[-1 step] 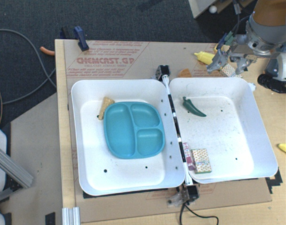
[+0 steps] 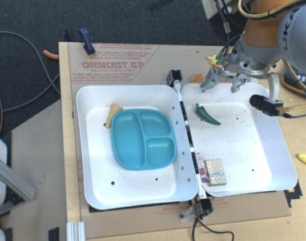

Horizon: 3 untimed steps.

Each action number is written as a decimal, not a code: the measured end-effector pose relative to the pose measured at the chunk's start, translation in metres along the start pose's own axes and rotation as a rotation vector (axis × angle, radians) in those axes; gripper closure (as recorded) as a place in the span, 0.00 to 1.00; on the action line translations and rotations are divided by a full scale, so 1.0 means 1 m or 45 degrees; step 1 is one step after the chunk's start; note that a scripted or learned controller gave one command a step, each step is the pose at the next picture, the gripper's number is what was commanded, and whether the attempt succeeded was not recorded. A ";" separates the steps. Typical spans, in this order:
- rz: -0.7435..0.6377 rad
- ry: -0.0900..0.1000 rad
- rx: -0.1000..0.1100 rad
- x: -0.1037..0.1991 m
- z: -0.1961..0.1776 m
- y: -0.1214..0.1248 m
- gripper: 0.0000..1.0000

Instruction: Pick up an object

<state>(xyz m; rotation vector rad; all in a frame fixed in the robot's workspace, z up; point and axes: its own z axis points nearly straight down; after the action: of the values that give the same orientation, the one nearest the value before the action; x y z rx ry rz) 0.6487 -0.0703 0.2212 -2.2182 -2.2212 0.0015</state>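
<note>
The gripper (image 2: 222,84) hangs over the far edge of the right bin (image 2: 263,169), its two fingers (image 2: 208,83) spread apart with nothing between them. The arm (image 2: 273,29) comes in from the upper right, its orange band just above the grey wrist. In the right bin a green pepper (image 2: 207,114) lies near the far left corner, slanting from upper left to lower right, a little nearer the camera than the left finger and not touching it. A small patterned box (image 2: 213,172) rests near the bin's near left corner, close against the wall that divides the bins. The left bin (image 2: 93,149) holds a blue tray (image 2: 143,138) with three compartments, lying flat near the middle. A tan piece (image 2: 113,114) lies at the tray's far left corner, partly tucked against its rim; what it is I cannot tell. Both bins sit on a cardboard sheet (image 2: 113,64) with red print, and a blue clamp (image 2: 86,40) grips the sheet's far left edge.
</note>
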 end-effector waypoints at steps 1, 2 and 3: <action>0.003 -0.001 0.004 -0.021 0.120 -0.017 0.00; 0.002 0.000 0.001 -0.021 0.137 -0.023 0.00; 0.002 -0.002 -0.005 -0.021 0.136 -0.006 0.00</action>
<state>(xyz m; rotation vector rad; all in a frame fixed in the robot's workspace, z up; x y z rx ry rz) 0.6425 -0.0913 0.0848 -2.2224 -2.2226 -0.0017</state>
